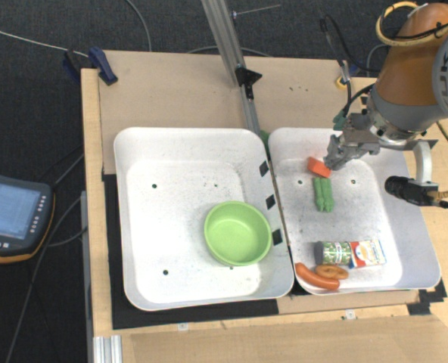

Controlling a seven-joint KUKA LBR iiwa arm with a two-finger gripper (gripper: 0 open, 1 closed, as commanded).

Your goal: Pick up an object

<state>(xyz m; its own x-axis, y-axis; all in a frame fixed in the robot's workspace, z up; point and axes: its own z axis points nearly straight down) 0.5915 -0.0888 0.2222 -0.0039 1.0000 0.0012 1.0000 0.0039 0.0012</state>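
Note:
My gripper (337,159) hangs over the back of the right bin (406,233), its tip right beside a small orange-red block (318,166) that lies just to its left. I cannot make out whether anything sits between the fingers. A green pea pod (324,194) lies just in front of the block. Near the front of the same bin are a small green and white carton (350,253) and a red-orange hot dog (317,276).
The left bin (144,203) holds a light green bowl (238,233). A metal pole (228,44) slants over the back of the bench between the bins. A teach pendant (12,214) lies off the bench at the far left.

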